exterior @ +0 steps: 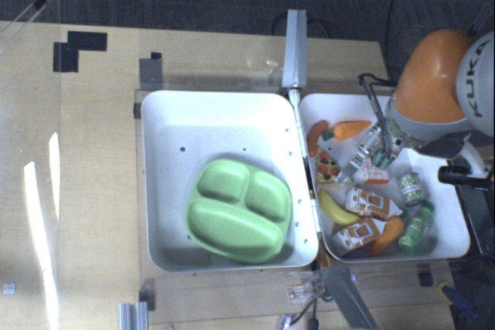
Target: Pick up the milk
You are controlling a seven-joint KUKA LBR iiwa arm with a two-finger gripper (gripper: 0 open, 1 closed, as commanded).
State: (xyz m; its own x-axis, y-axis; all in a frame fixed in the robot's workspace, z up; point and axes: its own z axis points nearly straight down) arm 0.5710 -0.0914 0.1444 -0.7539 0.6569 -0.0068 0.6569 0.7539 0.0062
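Note:
The right bin (456, 243) holds a heap of toy groceries. A small white carton with a red stripe (377, 177), apparently the milk, lies near the bin's middle. My gripper (370, 156) hangs low over the bin, just above and to the left of that carton, close to it or touching it. The grey arm with its orange band (433, 85) reaches in from the right and hides the bin's far right corner. Two more cartons, white and brown, lie nearer the front: one (368, 202) beside the banana, the other (356, 235) at the front wall.
Around the gripper lie a carrot (353, 129), a red sausage-like piece (315, 137), a banana (339, 209), a green can (410, 186), a green bottle (416, 228) and another carrot (391, 231). The left bin (166, 166) holds a green divided plate (240, 211).

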